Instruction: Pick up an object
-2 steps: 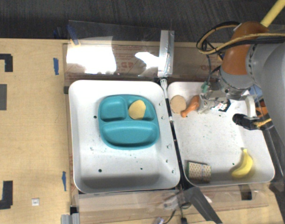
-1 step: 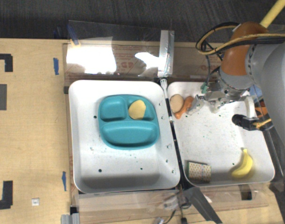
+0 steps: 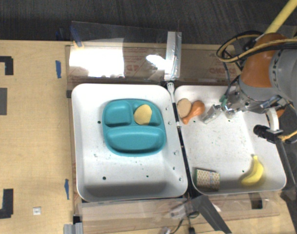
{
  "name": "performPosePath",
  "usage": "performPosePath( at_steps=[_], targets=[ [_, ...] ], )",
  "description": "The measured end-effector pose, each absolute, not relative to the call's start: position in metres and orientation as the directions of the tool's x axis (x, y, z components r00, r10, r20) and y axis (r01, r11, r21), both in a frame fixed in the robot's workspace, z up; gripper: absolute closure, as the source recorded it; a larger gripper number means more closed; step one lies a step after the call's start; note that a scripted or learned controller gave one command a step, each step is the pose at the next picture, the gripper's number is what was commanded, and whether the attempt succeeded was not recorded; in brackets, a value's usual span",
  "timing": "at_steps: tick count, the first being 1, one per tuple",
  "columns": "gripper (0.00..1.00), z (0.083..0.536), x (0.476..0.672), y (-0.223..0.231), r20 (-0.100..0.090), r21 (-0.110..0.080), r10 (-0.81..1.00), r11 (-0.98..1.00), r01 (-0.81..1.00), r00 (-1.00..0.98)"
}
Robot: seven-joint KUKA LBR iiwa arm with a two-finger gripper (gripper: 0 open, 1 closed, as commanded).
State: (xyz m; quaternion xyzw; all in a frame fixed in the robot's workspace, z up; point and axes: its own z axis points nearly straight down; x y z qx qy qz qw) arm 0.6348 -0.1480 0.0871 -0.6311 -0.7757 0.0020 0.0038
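The gripper hangs low over the right bin, tips just beside the orange-and-tan toy food at the bin's upper left — whether its tips are wide or narrow, I cannot tell. That piece looks light, stiff and smooth, likely slippery — best pinched across its narrow middle. 1 banana lies well apart
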Motion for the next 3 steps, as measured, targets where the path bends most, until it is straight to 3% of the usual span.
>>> performPosePath(
  at_steps=[1, 2, 3],
  targets=[
    [0.00, 0.084, 0.652, -0.122, -0.007, -0.057, 0.989, 0.149, 0.987, -0.150],
    [0.00, 0.189, 0.636, -0.068, -0.006, 0.009, 0.879, 0.476, 0.879, -0.476],
    [0.00, 0.114, 0.659, -0.103, 0.002, -0.005, 0.892, 0.451, 0.892, -0.451]
  ],
)
